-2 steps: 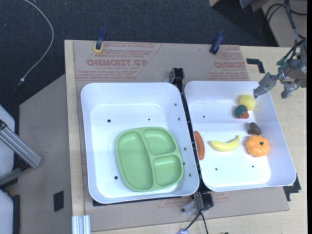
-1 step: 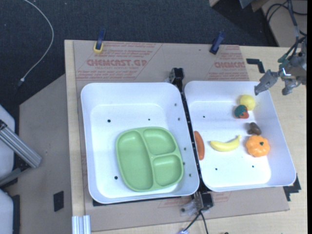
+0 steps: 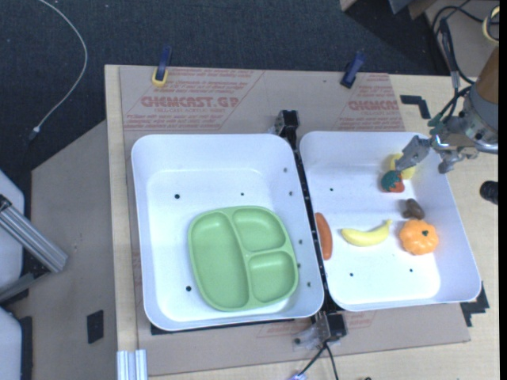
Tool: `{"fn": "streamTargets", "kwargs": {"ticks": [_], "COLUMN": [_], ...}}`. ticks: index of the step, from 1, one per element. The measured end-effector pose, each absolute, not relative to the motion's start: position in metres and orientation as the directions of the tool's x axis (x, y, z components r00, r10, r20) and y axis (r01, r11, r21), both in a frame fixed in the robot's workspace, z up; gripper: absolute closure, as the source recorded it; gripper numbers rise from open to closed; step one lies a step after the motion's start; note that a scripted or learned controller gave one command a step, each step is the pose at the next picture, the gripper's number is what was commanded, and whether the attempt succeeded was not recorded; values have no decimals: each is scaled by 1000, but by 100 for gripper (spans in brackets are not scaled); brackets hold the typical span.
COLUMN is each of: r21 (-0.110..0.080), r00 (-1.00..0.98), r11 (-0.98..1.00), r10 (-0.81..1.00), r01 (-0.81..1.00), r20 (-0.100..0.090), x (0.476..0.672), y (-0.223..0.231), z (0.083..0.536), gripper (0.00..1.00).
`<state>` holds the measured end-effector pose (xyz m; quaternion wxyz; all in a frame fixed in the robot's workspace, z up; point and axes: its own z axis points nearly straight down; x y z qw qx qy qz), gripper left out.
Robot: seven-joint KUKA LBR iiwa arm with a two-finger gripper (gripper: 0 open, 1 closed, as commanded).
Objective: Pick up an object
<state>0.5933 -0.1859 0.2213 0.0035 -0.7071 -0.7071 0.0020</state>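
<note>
A: Any writing you can read?

B: Yes. The brown cardboard sheet (image 3: 238, 93) under the bins carries red lettering, "CHEMCAST GP", once behind the left bin and again, partly covered, behind the right one. A yellow clamp (image 3: 162, 67) and a blue clamp (image 3: 352, 69) grip its far edge. Nothing else legible.

A: What's in the bins?

B: The left bin (image 3: 158, 212) holds a green divided plate (image 3: 242, 256) with three compartments. The right bin (image 3: 380, 287) holds the toy food: an orange carrot (image 3: 324, 236) lying along its left wall, a yellow banana (image 3: 366, 234) near the middle, an orange pumpkin (image 3: 418, 237) just right of the banana, a small brown piece (image 3: 412, 208) just behind the pumpkin, and a small teal-and-orange toy (image 3: 392, 182) touching a small yellow piece (image 3: 395, 162) near the far right.

A: And the jaws?

B: The jaws (image 3: 430, 152) sit at the right bin's far right side, at the end of the grey arm (image 3: 483, 109) coming in from the right. They look spread fairly wide: one finger (image 3: 409, 152) slants down beside the yellow piece, the other (image 3: 450, 159) stands off to the right over the bin's rim.

A: Is anything between them?

B: No. The yellow piece and the teal toy lie just left of and below the left finger, outside the gap. The pumpkin, banana and carrot are well apart from the jaws.
</note>
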Motion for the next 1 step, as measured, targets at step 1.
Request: {"fn": "streamTargets", "kwargs": {"ticks": [1], "r21": [-6], "r00": [0], "r11": [0], "r10": [1000], "r01": [1000], "r20": [1], "x": [594], "y": [-189], "z": [178], "gripper": [0]}}
